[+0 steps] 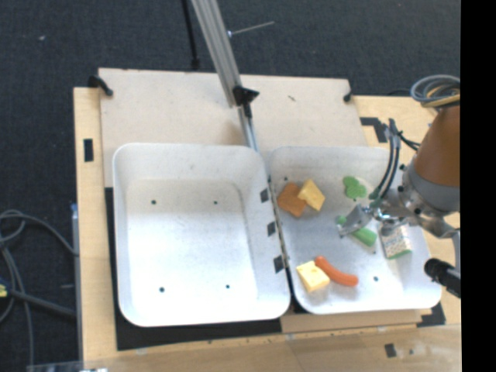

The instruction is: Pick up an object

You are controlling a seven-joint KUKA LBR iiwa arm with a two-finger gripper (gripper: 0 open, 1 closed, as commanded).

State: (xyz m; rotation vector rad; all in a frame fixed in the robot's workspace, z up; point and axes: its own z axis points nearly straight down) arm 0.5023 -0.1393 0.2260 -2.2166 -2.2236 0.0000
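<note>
Nearest us, in the right bin (403,297), lie a yellow block (313,276) and an orange carrot (338,273). Beyond them our gripper (358,222) sits low beside a green piece (365,236); we cannot tell its finger spread. We should centre over that piece before closing.

No lettering, brand or number can be made out anywhere. The likeliest carrier — a small pale rectangular card or packet with a greenish speckled face (396,242), lying in the right shallow white plastic bin (403,291) — bears some print, yet it is too small and blurred to read. The black clips on the divide between the bins (276,229) and the black tabs at the corners of the pale wooden bench board (87,150) show no marks.
</note>
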